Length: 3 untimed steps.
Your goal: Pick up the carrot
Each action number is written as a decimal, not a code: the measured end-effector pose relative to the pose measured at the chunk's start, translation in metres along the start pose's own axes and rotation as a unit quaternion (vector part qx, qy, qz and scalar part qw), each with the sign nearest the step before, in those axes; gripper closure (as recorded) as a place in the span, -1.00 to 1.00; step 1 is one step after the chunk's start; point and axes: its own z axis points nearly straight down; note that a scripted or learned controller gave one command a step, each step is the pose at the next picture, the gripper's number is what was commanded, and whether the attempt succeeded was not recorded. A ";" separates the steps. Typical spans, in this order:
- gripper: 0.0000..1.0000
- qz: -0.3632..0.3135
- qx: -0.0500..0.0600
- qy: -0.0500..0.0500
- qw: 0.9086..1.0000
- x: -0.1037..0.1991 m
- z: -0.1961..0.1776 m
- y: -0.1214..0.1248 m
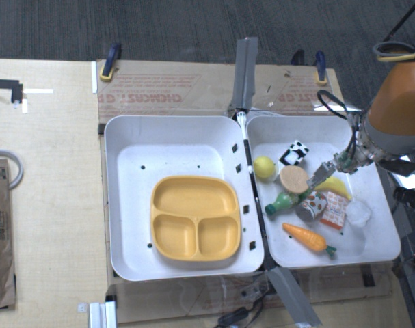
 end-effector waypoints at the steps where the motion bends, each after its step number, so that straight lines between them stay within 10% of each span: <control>1: -1.00 0.068 0.000 0.000 0.998 0.060 -0.041 -0.026; 2: -1.00 0.060 0.001 0.000 0.998 0.133 -0.033 -0.030; 3: -1.00 -0.074 0.000 0.000 0.997 0.110 -0.033 -0.040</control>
